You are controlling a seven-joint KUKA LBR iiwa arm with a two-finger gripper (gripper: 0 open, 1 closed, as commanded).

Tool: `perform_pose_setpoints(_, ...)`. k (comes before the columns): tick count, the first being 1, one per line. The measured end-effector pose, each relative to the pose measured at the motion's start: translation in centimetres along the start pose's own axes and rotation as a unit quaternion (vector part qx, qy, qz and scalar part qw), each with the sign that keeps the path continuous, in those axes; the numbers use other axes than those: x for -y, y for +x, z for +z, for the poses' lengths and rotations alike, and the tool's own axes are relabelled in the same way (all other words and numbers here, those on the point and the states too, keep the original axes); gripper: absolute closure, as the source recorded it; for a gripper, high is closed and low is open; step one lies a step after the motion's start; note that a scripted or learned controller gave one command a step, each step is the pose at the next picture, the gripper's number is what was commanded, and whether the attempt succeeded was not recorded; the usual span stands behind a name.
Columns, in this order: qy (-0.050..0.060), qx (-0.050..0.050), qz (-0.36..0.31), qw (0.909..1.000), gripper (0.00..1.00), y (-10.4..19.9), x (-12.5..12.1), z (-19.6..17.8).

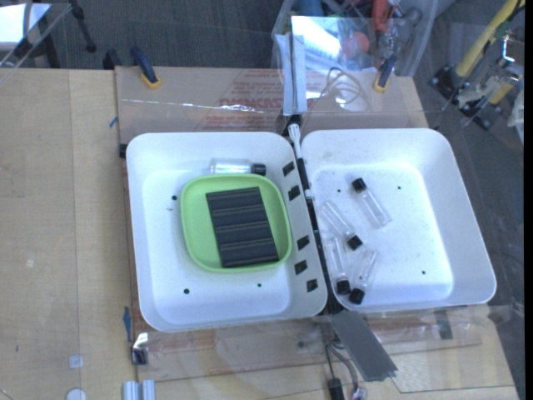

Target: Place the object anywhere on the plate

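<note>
Nearest, at the front edge of the bench: a flat grey metal tab [364,347], lying just below the seam between the two bins.

Next, side by side and touching along that seam, a shallow white left bin [158,290] and a shallow white right bin [450,257], with a row of small black clips [301,243] running down the join.

In the left bin, roughly at its middle: a light green square plate with rounded corners [196,223], lying flat. On the plate, squarely inside its rim: a dark grey ribbed rectangular block [241,226], long side running front to back. Just behind the plate, near the bin's far wall: a clear plastic vial with a black cap [233,167], on its side, cap pointing right, off the plate.

In the right bin, along its left half: several clear black-capped vials [372,209], all on their sides, scattered from the front corner by the seam up toward the middle, some touching each other, well apart from the plate.

Farther back, on the brown board behind the bins: two blue-and-orange clamps [146,70]. Farthest, at the top: a clear plastic tub of mixed coloured clutter [366,11].
</note>
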State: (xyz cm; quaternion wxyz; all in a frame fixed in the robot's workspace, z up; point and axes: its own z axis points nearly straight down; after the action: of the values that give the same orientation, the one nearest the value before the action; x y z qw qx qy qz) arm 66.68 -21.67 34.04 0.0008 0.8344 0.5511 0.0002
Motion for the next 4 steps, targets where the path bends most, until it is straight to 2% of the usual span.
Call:
perform_pose_setpoints(1,0.001,0.0,0.011,0.9999,0.0,0.0,0.0,0.3)
perform_pose_setpoints(2,-0.001,0.0,0.01,0.9999,0.0,0.0,0.0,-1.8)
perform_pose_setpoints(3,-0.001,0.0,0.049,0.9988,0.0,0.3,0.1,-3.3)
perform_pose_setpoints(4,-0.001,0.0,0.058,0.9983,0.0,0.3,0.1,-4.3)
